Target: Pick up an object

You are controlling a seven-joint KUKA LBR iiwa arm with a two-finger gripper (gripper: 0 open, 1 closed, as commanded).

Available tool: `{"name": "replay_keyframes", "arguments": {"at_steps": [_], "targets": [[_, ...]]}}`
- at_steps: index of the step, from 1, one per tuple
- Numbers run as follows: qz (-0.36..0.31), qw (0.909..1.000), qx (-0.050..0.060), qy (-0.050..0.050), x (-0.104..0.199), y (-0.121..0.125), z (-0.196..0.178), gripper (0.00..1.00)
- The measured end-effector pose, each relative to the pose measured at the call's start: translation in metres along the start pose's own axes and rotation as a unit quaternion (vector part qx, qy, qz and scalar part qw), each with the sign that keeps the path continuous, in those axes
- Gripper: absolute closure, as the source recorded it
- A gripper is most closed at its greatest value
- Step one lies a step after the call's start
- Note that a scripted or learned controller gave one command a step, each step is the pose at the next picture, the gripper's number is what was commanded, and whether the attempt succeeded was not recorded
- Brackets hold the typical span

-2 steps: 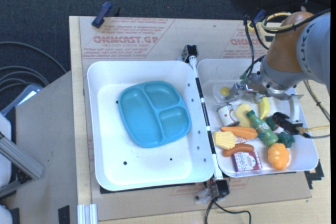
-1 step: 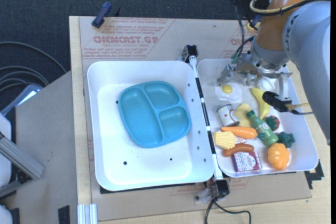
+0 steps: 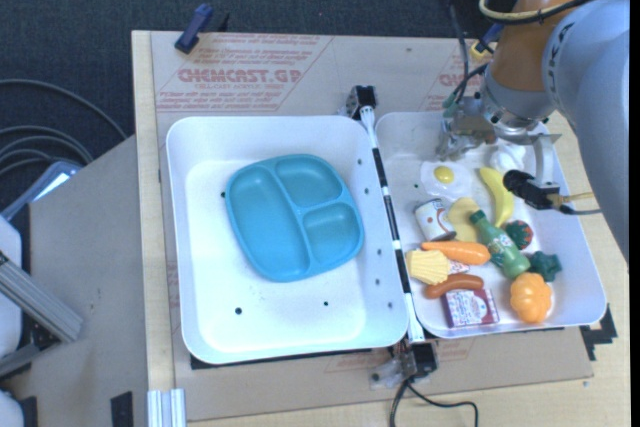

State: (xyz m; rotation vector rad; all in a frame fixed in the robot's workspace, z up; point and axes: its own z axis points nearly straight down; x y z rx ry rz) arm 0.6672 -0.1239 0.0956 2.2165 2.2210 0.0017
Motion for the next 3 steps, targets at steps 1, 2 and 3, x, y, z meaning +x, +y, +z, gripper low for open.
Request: {"name": "replay_keyframes", "arguments": {"at_steps": [1, 2, 3], "targets": [[0.0, 1.0, 0.0, 0.0, 0.0, 0.0, 0.0, 0.0], [0.001, 1.0, 0.001, 0.0, -0.018, -0.001, 0.011, 0.0], [0.001, 1.0, 0.001, 0.0, -0.015, -0.001, 0.01, 0.0]]}}
